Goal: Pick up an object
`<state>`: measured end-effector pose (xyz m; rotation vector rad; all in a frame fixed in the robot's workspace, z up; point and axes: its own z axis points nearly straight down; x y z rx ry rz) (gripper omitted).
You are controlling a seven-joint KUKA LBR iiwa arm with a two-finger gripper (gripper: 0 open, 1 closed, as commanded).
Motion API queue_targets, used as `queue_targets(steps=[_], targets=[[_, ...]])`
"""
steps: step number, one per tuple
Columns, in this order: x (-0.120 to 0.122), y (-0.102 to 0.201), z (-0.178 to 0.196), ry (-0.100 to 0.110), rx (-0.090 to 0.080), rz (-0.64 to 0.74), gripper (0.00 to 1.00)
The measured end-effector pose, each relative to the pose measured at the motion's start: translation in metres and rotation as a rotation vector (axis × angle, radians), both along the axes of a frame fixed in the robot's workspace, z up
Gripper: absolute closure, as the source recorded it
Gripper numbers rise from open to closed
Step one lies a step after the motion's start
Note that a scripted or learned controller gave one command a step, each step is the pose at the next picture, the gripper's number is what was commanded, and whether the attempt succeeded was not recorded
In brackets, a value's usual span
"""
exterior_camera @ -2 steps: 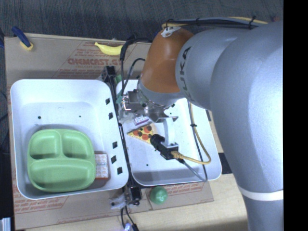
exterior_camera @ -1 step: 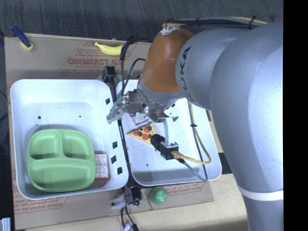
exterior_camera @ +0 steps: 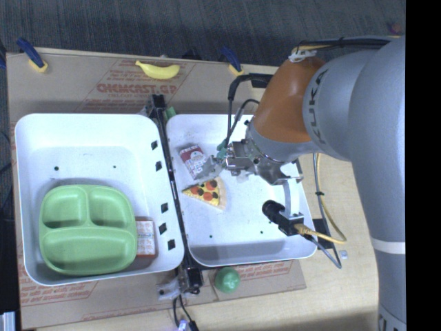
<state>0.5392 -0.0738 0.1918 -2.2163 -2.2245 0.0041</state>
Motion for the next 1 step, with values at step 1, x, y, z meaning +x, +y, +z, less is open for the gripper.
queue_targets(steps=[1], targets=[[0.0567, -0.039, 0.0681, -0.004, -0.001, 0.002, 0.0]])
